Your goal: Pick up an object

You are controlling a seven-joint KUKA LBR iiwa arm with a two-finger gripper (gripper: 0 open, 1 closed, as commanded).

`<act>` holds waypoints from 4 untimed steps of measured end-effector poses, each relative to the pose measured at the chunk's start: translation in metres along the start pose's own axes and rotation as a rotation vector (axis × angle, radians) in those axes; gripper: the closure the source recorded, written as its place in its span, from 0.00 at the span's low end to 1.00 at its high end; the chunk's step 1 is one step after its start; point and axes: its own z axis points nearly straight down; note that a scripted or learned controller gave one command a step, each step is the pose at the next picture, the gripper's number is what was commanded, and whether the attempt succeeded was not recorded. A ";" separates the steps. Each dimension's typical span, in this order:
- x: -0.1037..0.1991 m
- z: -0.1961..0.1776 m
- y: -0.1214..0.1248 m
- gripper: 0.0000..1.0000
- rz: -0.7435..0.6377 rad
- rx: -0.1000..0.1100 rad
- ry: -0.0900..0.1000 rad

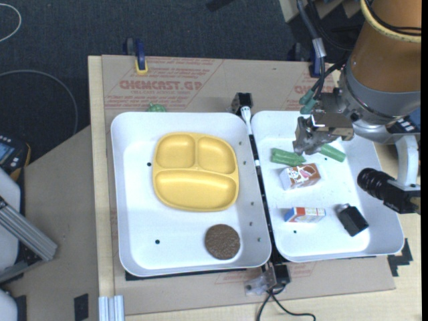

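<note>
Over the bench, the grey arm [384,52] is reaching in from the right above the right bin [381,243], while the left bin [127,199] is carrying a yellow divided plate [195,171] and a brown round disc [222,241]. Nothing is being lifted yet, by my judgement: every object is lying on a bin floor, so closing on one and raising it are both left to do. The gripper [306,144] is hovering low at the right bin's upper part, just above a green piece [287,157], with another green piece [332,154] beside it; whether its fingers are wide or narrow I cannot tell. A small red-and-white carton [300,176] is sitting just below, likely crowding any grasp. Further down are lying a blue-and-white box [304,214] and a black block [352,219].
</note>
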 end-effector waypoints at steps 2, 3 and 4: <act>0.023 0.169 -0.004 1.00 -0.007 0.020 0.002; 0.015 0.032 0.001 1.00 -0.001 -0.005 0.002; 0.024 0.221 0.005 1.00 0.002 0.028 -0.003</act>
